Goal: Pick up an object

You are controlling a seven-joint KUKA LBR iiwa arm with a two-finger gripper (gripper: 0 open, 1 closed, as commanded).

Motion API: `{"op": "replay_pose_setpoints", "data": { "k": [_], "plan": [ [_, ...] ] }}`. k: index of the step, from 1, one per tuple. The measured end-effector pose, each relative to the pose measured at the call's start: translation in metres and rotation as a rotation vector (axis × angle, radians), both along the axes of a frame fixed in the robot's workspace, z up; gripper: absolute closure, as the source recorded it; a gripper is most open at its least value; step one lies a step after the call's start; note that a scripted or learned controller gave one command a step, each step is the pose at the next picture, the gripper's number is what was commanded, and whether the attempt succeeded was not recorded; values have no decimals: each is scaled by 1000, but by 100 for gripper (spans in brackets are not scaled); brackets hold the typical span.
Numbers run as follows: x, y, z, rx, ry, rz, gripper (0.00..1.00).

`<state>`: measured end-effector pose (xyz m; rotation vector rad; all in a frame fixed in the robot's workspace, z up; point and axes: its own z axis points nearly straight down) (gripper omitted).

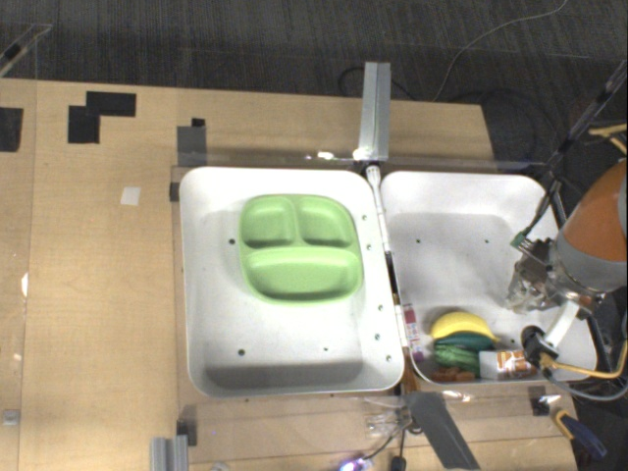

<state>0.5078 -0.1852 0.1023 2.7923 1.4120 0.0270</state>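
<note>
In the right bin (442,214), a small heap lies against the near wall: a yellow rounded object (459,324), a green item (461,344) just in front of it, a dark red piece (453,358) under that, and an orange-and-white packet (505,363). My gripper (526,290) hangs over the right side of this bin, up and to the right of the heap and apart from it. Nothing shows between its tips. The orange-banded wrist (599,229) hides the bin's right wall.
A green divided plate (297,247) lies in the middle of the left bin (211,351). A metal post (375,111) stands behind the wall between the two bins. Cables (589,371) trail near the right bin's front right corner.
</note>
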Motion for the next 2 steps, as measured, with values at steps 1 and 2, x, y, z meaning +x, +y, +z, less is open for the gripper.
{"op": "replay_pose_setpoints", "data": {
  "k": [1,2],
  "plan": [
    [0,0,0,0,0,0,0],
    [1,1,10,0,-1,6,100]
  ]
}}
